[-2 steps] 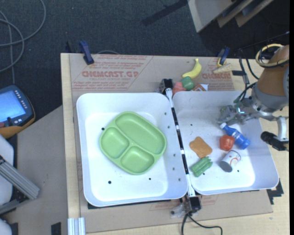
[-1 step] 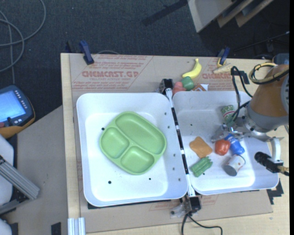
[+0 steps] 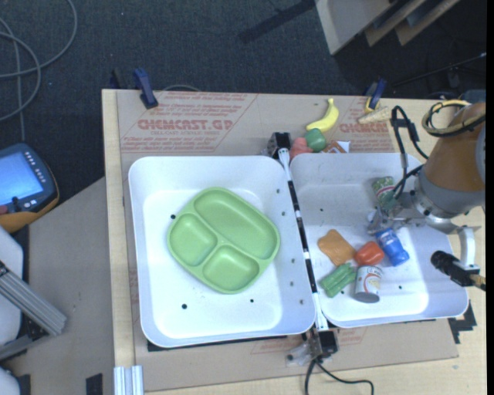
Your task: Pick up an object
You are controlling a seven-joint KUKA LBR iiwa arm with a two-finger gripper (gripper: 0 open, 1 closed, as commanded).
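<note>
1. The floor (image 3: 193,46) around the bench was dark blue-grey carpet, evenly lit.
2. The bench top (image 3: 231,116) was pale wood, covered with a brown sheet printed in red lettering.
3. Two blue clamps, one (image 3: 143,86) at the far left and one (image 3: 375,92) at the far right, gripped the bench's back edge.
4. Thin grey cables (image 3: 31,54) looped over the carpet at upper left.
5. A blue-screened device (image 3: 23,181) with an orange rim sat at the left edge.
6. A light wooden piece of furniture (image 3: 394,19) stood at upper right.
7. A ribbed metal bar (image 3: 31,301) lay at lower left.
</note>
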